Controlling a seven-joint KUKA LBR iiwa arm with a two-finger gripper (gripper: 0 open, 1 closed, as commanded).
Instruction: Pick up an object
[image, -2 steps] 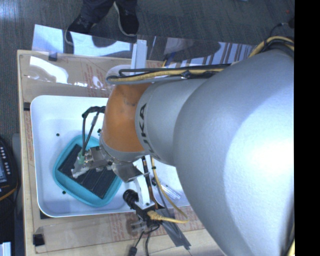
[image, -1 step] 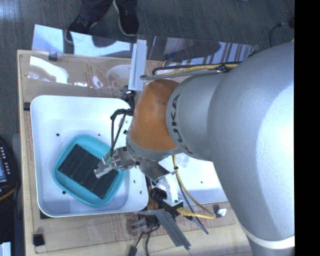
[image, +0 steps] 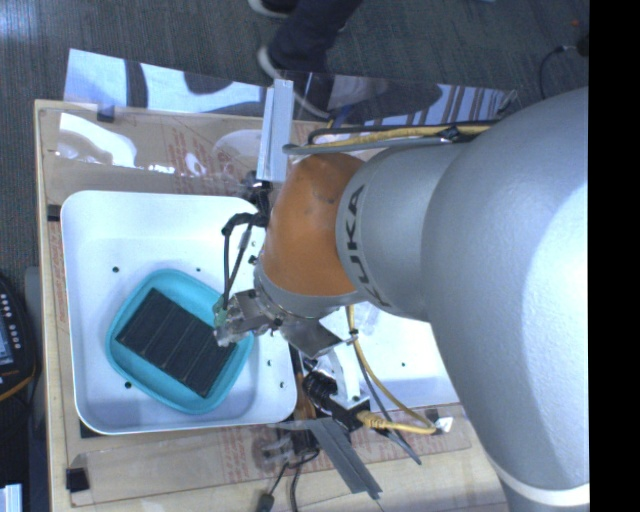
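Nearest the camera, the grey KUKA arm (image: 480, 230) is seen reaching in from the right, with its orange band (image: 305, 235) above the wrist. Much of the right-hand white bin (image: 425, 365) is covered by the arm. The gripper (image: 232, 322) is lowered into the left white bin (image: 120, 240), at the right edge of a blue tray (image: 135, 310). Whether anything is held cannot be told, since the tips are hidden by the gripper body. The blue tray is seen lying flat in the lower part of the left bin, turned at a slant, with a dark ribbed panel (image: 172, 342) resting inside it. Yellow and black cables (image: 385, 400) are draped below the wrist, over the bench edge (image: 180, 465) between the two bins.
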